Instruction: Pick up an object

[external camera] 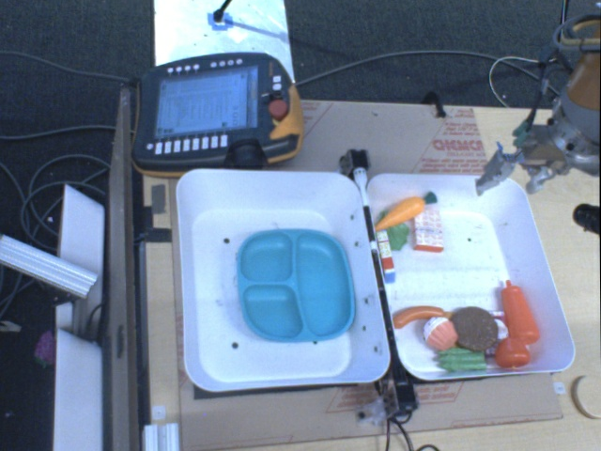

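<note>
White bins side by side: left bin (202, 280) with a blue divided plate (296, 285); right bin (531, 242) with a carrot (401, 211), small box (429, 230), sausage (418, 315), brown patty (474, 327) and orange bottle (518, 313). Gripper (515, 170) above the right bin's far corner, fingers spread apart, nothing between them, well apart from the toys.

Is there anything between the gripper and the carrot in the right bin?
Nothing visible blocks it. The gripper hangs open above the right bin's far corner. The carrot lies exposed on top, with a small red-and-white carton beside it.
</note>
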Robot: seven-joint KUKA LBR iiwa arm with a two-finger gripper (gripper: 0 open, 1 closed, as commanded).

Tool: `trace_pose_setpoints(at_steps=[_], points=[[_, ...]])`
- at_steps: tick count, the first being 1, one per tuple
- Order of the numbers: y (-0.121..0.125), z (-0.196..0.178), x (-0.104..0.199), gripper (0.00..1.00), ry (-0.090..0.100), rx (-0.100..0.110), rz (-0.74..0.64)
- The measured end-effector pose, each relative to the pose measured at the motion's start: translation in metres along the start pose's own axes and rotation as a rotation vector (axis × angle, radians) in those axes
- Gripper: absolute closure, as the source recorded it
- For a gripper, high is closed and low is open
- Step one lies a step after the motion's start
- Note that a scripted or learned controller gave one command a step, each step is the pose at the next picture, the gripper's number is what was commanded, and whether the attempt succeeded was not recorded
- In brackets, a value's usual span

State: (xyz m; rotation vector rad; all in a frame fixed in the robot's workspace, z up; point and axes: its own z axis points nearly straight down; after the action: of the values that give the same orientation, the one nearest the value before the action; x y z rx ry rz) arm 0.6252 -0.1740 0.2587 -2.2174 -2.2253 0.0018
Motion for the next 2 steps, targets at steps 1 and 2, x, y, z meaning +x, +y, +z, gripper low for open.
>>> trace_pose_setpoints(at_steps=[1, 2], points=[[-0.002, 0.064, 0.096, 0.0, 0.003, 0.002, -0.002], [-0.042, 0.092, 0.049, 0.0, 0.0, 0.002, 0.002]])
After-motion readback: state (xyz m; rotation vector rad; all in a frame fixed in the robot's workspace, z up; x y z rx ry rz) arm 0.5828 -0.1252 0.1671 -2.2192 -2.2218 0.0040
